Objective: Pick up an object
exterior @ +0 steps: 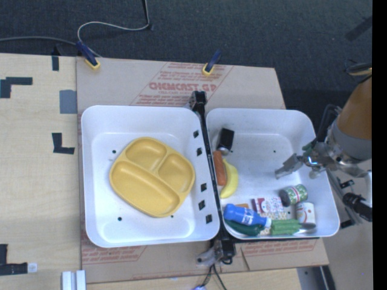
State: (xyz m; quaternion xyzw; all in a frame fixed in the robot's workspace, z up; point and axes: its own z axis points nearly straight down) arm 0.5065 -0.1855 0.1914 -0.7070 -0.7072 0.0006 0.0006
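While the arm hangs over the right bin (302,122) from its right side, we see the gripper (290,167) low above bare bin floor, nothing between its fingers; whether they are spread or closed we cannot tell at this angle.

No object is picked yet. Candidates sit mostly along the right bin's near edge: blue bottle (242,214), green item (284,226) lying beside it, a flat red-and-white packet (269,206), a small green can (294,194), a white cup-like container (305,212). Against the divider: an orange item (220,168) touching a yellow one (230,181), and a small black object (225,139) further back, standing apart.

Left bin (97,162) holds a yellow divided plate (152,175); not our target, we judge.

Nearest to the gripper is the green can, just below it. We judge it light, stiff, smooth-sided, likely to roll if nudged since it seems to lie tilted. Best hold: across the round body, fingers on opposite sides at mid-length. The packet looks thin and flat, hard to get fingers under. Blue bottle looks rigid, light, grippable across its narrow width, but crowded by the green item. The black object is isolated, an easy approach, though its material is unclear to us.
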